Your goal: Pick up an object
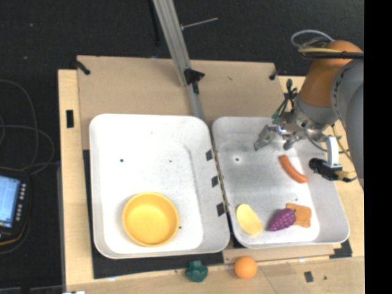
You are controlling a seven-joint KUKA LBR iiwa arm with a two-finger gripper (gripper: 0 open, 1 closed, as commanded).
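Note:
My gripper point(277, 141) hangs over the back of the right bin point(257, 176), its fingers spread apart with nothing between them. An orange carrot-like piece point(293, 168) lies just in front and to the right of it. Along the bin's front lie a pale yellow piece point(249, 219), a purple grape bunch point(282, 220) and a small orange piece point(301, 215). A yellow bowl point(150, 218) sits in the front of the left bin point(147, 152).
An orange ball point(245, 267) and a green object point(196, 271) lie on the bench in front of the bins. A grey metal pole point(177, 48) slants up from between the bins. A screen device point(11, 204) sits at the far left.

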